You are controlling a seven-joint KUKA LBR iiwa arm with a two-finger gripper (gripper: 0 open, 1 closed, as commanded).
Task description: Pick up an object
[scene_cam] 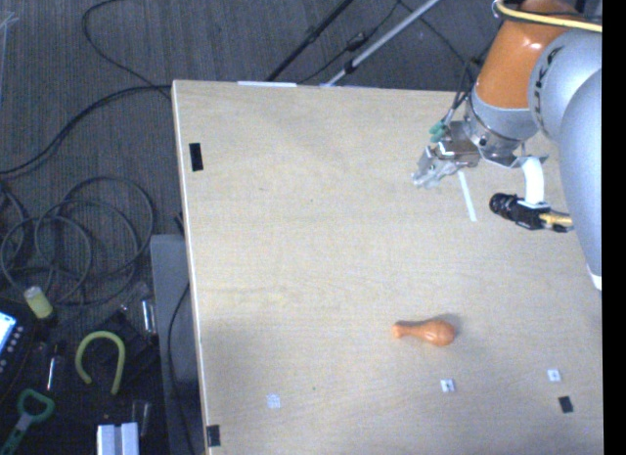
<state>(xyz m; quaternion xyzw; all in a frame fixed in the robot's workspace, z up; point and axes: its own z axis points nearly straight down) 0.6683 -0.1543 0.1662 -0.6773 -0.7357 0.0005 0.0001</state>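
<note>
An orange, pear-shaped object (426,332) lies on its side on the pale wooden bench top (293,248), toward the front right. My gripper (430,173) hangs over the back right part of the surface, well behind the orange object and apart from it. Nothing is visible in the gripper. The grey arm with its orange band (514,62) comes in from the upper right.
Small flat markers sit on the surface: a black one (197,157) near the back left, and white squares (447,385) with a black one (565,404) at the front right. The bench's left edge (186,248) drops to a floor strewn with cables (78,238).
</note>
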